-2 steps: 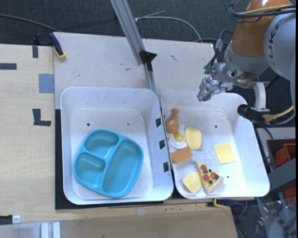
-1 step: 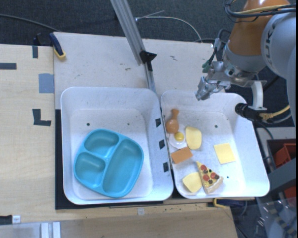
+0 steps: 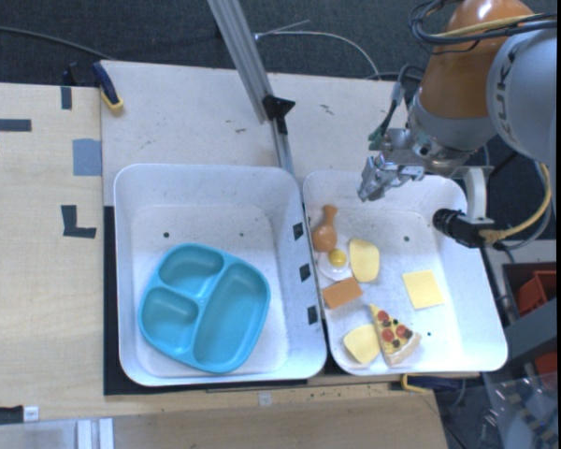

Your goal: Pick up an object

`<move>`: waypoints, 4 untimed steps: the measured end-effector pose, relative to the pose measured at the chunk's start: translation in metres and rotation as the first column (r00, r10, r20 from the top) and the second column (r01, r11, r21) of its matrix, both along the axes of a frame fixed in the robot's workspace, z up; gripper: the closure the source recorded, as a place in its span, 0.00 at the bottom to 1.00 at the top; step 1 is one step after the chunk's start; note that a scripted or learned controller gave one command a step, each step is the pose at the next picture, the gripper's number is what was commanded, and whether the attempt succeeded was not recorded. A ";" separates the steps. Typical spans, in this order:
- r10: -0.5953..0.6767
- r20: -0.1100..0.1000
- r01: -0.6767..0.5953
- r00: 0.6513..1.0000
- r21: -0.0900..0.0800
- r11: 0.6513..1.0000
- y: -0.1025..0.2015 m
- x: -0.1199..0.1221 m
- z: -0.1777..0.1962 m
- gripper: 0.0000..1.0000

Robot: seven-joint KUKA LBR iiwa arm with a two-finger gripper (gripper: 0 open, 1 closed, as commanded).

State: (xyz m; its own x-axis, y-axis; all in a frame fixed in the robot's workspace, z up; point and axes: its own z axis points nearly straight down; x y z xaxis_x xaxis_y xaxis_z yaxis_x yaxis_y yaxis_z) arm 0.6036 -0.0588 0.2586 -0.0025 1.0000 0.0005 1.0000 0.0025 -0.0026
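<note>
The right bin (image 3: 467, 340) holds several toy foods: a brown drumstick (image 3: 326, 226), a fried egg (image 3: 336, 262), a pale yellow piece (image 3: 364, 259), an orange-brown slab (image 3: 342, 294), a yellow cheese square (image 3: 424, 289), a pizza slice (image 3: 395, 334) and another yellow piece (image 3: 361, 344). My gripper (image 3: 371, 189) hangs over the bin's far edge, up and right of the drumstick, apart from every item. Nothing shows between its fingers.
The left bin (image 3: 131, 204) holds a blue divided plate (image 3: 204, 306). A slanted metal pole (image 3: 246, 54) crosses the bench behind the bins. A black cable fitting (image 3: 453, 225) sits over the right bin's far right side.
</note>
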 end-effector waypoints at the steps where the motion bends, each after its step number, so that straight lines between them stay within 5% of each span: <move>1: -0.001 -0.005 0.001 1.000 -0.001 1.000 0.017 0.003 -0.068 1.00; 2: 0.003 0.005 -0.003 1.000 0.001 1.000 0.057 0.003 -0.022 1.00; 4: -0.002 0.002 0.002 1.000 -0.003 1.000 0.047 0.048 -0.071 1.00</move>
